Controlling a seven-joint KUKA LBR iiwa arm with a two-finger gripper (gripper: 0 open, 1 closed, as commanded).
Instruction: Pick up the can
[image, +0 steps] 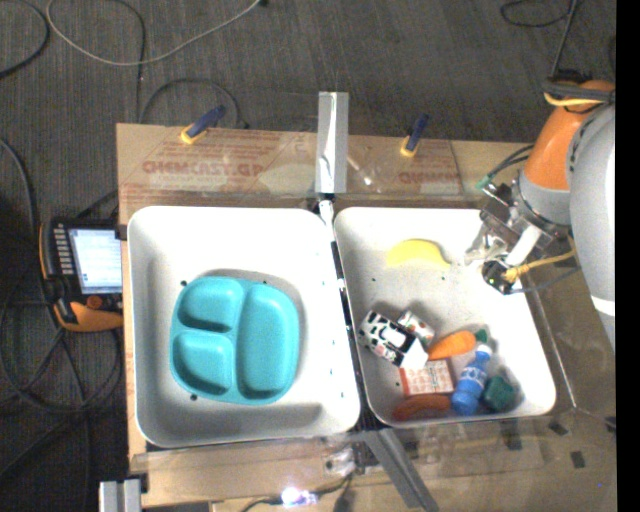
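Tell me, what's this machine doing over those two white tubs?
A grey-and-orange robot arm reaches in from the right, its gripper over the upper right corner of the right bin. It is meant to pick up a can, but nothing shows between its fingers. That bin's toys sit apart from it: a yellow banana, a carrot, a blue bottle. The left bin holds a turquoise divided plate.

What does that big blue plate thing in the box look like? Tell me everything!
The teal plate is a smooth, plastic-looking dish with rounded corners, split by raised ridges into three compartments: two smaller ones on the left side and one longer one on the right. It lies flat and right way up, turned a little askew, on the floor of the left white bin, roughly in the middle. It touches only the bin floor, and no food or toys sit in its compartments.
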